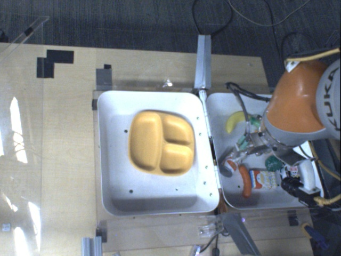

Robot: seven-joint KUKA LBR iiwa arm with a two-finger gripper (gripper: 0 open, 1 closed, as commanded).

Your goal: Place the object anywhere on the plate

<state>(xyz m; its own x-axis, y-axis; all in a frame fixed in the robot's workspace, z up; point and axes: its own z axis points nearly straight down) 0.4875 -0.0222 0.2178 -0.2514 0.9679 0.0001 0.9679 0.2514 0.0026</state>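
Pale wood bench [53, 185] nearest, bearing two shallow white bins side by side: left bin [114, 196] and right bin [230, 199], touching along a shared middle edge.

Near part of the right bin: one orange-red sausage [245, 181], lying lengthwise near-to-far. Just right of it, touching or nearly so, one small labelled packet [264, 180] with red, white and blue print, too small to read. Slightly farther and to the left, one small grey-and-red piece [229, 167], perhaps a toy tool, hard to make out. To the right, one dark green item [274, 163], partly hidden under the arm.

One gripper [249, 143], low over the middle of the right bin, between those four items and the banana. Whether clenched or released: cannot tell, tangled with wires and shadowed by the arm. Nothing plainly caught in it.

One grey arm [298, 100] with its orange band, reaching in from the right; dark lettering on the grey part at the right edge, cut off and unreadable.

Middle of the left bin: one yellow plate [160, 142], rounded, divided into three compartments, one long on the left and two smaller on the right.

Farther in the right bin: one yellow banana [235, 122], beside the far-left wall. Five loose objects counted, all in the right bin, well apart from the plate.

Beyond the bins: one upright metal post [203, 57], two black tape marks [53, 62] on the wood at far left, then dark carpet with looping black cables [213, 15].
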